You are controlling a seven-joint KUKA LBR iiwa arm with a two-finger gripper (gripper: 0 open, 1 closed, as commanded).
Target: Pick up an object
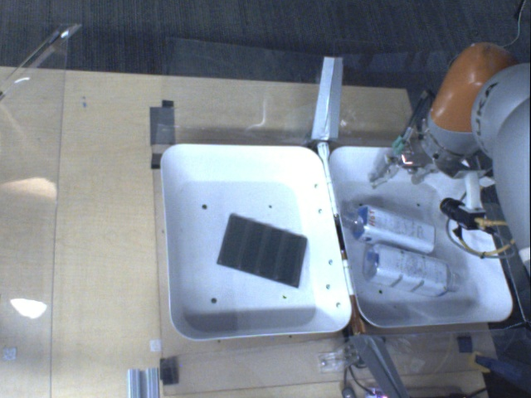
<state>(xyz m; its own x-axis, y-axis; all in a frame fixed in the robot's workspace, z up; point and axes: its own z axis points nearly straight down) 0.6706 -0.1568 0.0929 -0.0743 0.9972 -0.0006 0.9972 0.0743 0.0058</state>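
Gripper (397, 172) hung over the upper corner of the right bin (491, 298), spread wide (nothing in it); clear bottles (398, 230) lay below.

A robot lab: grey arm (502, 110) over white bins (249, 189) on a bench (99, 247).

The desk (99, 247) is a pale wooden top set against a dark floor, and it carries two shallow white bins side by side, the left bin (249, 151) and the right bin (431, 307), their inner rims touching. A grey metal bar (328, 98) lies on the wood behind the seam between them, running away from the bins. Small black blocks (163, 127) sit on the desk just beside the left bin's outer corners.
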